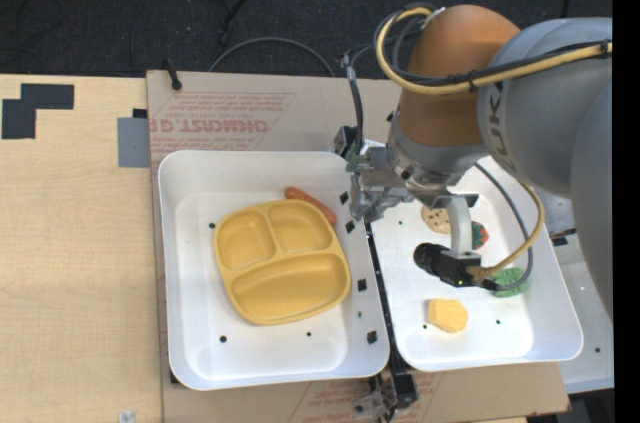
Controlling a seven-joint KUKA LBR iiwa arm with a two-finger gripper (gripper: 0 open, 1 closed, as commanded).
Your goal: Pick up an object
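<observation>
Orange sausage [309,202] lies just beside the pincer [366,204]; pincer's state cannot be told.

Left shallow white plastic bin [190,211]: big yellow three-compartment plastic plate [280,261] fills mid floor; free strips along left wall & front, esp. front-left corner. Small orange carrot-like piece [312,203] lies just behind plate's far right rim, closing that gap. Right shallow white plastic bin [560,336]: front half mostly open, w/ small yellow wedge-shaped block [447,315] near mid-front & green ridged piece [512,283] toward right. Grey arm w/ orange band [470,91] overhangs far half; pincer [363,204] sits at the walls btwn bins.
</observation>
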